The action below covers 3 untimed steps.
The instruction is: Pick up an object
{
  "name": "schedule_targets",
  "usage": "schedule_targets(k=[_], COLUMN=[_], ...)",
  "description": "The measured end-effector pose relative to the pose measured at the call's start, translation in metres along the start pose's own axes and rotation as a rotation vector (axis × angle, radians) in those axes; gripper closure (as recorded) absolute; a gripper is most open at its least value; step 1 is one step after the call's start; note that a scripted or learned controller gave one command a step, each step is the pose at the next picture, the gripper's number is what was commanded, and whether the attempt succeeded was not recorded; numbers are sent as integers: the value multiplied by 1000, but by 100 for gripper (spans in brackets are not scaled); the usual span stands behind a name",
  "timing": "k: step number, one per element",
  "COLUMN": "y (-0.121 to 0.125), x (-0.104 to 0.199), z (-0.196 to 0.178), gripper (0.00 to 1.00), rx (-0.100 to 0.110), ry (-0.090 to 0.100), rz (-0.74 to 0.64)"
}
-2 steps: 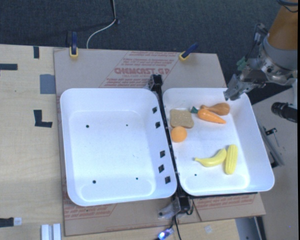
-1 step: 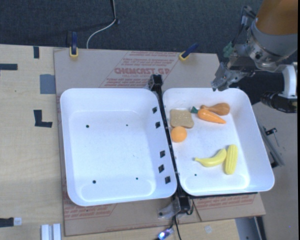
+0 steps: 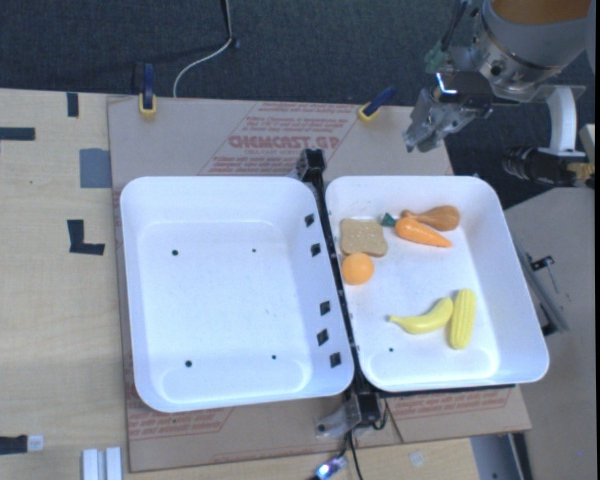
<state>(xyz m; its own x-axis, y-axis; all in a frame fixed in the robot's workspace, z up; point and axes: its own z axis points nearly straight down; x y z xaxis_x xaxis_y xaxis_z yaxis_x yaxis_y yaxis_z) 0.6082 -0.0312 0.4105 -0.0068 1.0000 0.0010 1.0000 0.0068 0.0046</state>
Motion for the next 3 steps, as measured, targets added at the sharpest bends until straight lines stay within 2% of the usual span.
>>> schedule_targets(k=[1,2,3], y=[2,2,64], x=[72,139,184], z=[-28,-131,-123], gripper=[100,100,100], rx=[2,-6,1], ry=[0,2,-2], rz=[-1,-2,2])
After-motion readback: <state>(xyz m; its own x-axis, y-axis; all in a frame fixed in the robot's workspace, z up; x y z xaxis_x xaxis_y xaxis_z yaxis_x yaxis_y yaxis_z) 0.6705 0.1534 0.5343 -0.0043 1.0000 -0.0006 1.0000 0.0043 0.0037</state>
